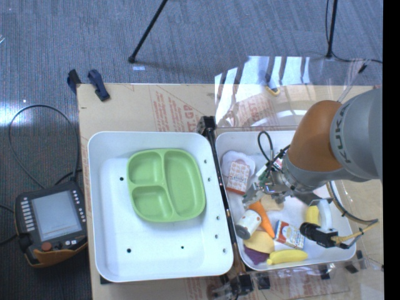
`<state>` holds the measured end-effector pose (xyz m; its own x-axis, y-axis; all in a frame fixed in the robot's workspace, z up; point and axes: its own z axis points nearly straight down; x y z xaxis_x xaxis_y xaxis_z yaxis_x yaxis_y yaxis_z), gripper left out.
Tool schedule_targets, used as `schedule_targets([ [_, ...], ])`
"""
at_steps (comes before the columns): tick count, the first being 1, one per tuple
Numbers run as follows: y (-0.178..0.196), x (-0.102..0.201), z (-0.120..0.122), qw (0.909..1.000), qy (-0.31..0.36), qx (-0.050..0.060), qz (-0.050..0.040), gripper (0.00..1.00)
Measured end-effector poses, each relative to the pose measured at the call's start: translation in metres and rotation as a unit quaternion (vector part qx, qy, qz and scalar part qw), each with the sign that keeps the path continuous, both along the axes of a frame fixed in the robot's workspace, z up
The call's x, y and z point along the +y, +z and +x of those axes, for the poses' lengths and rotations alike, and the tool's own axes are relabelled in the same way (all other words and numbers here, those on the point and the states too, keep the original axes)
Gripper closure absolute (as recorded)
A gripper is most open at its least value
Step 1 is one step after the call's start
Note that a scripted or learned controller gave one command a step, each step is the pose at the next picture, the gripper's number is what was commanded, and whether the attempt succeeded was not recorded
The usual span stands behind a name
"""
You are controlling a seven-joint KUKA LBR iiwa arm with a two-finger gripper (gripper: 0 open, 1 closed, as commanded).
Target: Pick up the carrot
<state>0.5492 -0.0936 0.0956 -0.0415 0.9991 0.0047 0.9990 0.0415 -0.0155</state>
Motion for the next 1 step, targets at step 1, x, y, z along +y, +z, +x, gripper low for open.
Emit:
schedule_targets([
  [1,0.0127,-0.0019,0.0025,1.0,-0.006,-0.003,0.0004,1.0],
])
